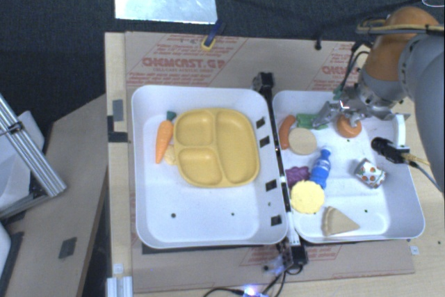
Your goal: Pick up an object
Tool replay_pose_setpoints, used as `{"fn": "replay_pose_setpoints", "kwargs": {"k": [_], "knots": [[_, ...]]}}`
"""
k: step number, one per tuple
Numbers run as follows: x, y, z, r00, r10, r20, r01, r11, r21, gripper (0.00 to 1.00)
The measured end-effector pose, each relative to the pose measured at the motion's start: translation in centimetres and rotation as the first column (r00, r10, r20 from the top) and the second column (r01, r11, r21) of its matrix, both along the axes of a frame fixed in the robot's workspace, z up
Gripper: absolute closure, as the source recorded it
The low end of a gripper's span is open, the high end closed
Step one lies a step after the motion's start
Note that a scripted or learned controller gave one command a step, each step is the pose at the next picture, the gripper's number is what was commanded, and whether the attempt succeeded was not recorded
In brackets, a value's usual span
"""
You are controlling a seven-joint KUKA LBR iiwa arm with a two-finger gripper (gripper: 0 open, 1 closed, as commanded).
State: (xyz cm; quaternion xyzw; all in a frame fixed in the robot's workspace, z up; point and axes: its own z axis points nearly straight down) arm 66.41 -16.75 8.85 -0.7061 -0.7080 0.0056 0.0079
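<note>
While the claw (332,112), grip unclear, hovers over the right bin (410,209), left bin (146,170) holds yellow tray (212,147), carrot (163,139).

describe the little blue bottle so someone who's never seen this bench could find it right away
Look in the right-hand white bin, near its middle. The blue bottle lies tilted between a round beige disc above and a yellow round piece below. It is the only blue item there.

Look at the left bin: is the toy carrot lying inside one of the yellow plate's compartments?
No. The toy carrot lies on the left bin's white floor, against the left edge of the yellow plate.
</note>
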Motion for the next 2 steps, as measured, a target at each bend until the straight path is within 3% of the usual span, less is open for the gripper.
{"fn": "replay_pose_setpoints", "kwargs": {"k": [1, 2], "knots": [[0.1, -0.2, 1.3, 1.000, 0.001, 0.004, -0.001, 1.000, -0.004, 1.00], [0.4, -0.3, 5.7, 1.000, -0.001, 0.026, 0.001, 1.000, -0.005, 1.00]]}}
